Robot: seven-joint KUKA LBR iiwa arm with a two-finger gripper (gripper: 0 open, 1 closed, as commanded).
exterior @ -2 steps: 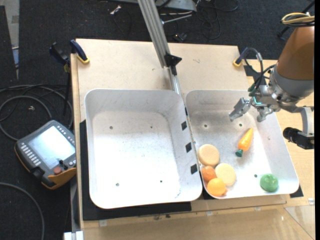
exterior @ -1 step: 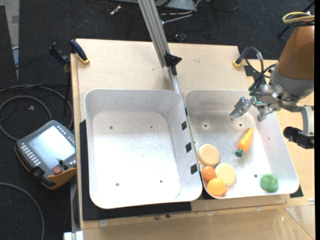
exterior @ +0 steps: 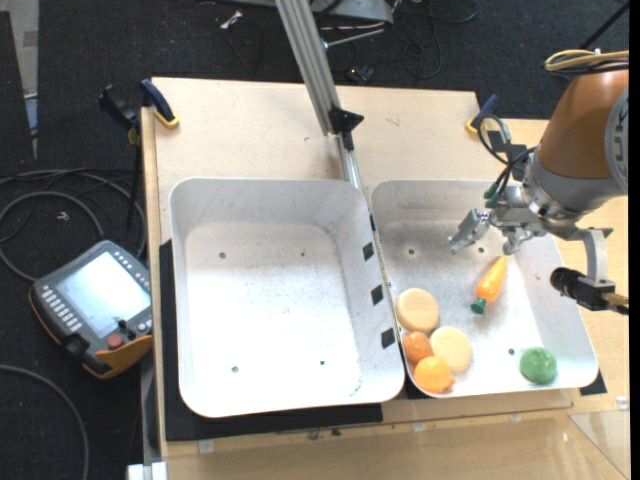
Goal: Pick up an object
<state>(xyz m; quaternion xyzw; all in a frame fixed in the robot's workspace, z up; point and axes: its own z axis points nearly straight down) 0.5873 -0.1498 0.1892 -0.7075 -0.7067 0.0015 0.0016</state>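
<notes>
Objects for picking lie in the right bin (exterior: 420, 213), and we count five of them. One orange carrot-shaped piece (exterior: 490, 281) with a green tip lies tilted near the middle of that bin. Toward the bin's front left corner we see a cluster of four rounded things close together: two pale cream rounds (exterior: 418, 309) and (exterior: 451, 348), and two orange rounds (exterior: 416, 345) and (exterior: 433, 374). One green ball (exterior: 538, 365) rests apart from them, near the front right corner.

Above the carrot-shaped piece we see the jaws of the gripper (exterior: 488, 228) hanging over the bin's back part, and we cannot tell whether they are spread or pressed together; nothing shows between them. The grey arm (exterior: 585, 138) with its orange band reaches in from the right.

We count two white bins side by side on the counter (exterior: 260, 128); the left bin (exterior: 190, 268) is the second. One handheld control pendant (exterior: 88, 308) lies on the floor to the left.
</notes>
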